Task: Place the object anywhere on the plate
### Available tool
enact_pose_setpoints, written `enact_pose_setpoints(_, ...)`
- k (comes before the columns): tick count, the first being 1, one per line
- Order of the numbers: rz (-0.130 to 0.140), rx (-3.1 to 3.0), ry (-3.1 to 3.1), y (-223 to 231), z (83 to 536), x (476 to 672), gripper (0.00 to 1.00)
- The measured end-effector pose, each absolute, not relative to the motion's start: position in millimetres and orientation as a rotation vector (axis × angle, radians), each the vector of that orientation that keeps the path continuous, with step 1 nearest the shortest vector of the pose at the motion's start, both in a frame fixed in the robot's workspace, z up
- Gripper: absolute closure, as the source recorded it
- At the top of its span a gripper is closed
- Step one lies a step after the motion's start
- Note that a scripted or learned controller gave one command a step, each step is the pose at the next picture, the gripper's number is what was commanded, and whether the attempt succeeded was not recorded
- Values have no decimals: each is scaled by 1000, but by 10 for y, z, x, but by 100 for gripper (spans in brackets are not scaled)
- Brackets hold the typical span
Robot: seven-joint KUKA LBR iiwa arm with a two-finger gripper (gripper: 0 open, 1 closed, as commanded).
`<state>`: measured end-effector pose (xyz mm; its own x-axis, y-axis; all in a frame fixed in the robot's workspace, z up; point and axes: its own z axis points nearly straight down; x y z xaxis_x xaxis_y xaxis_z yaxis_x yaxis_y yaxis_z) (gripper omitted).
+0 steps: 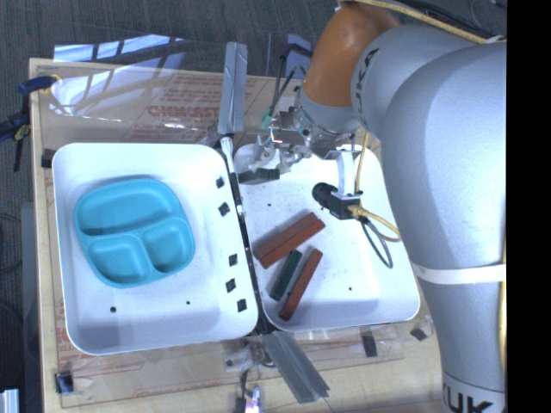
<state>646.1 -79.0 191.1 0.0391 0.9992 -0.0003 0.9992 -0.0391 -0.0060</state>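
Observation:
A light blue plate (133,229) with three compartments lies in the left bin (69,308). In the right bin (379,291) lie three bar-shaped objects: a wide reddish-brown block (288,238), a dark green bar (285,274) and a narrower reddish-brown bar (301,283), close together near the bin's left side. My gripper (258,163) hangs over the right bin's far left corner, above and apart from the bars. I see nothing held in it.
A divider with black clips (234,239) runs between the two bins. The grey arm (430,144) covers the right bin's far right part. A black cable end (331,200) with a yellow wire hangs over that bin.

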Motion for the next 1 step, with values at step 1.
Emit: enact_pose_setpoints(1, 1, -2219, -2225, -110, 1922, 6306, 100)
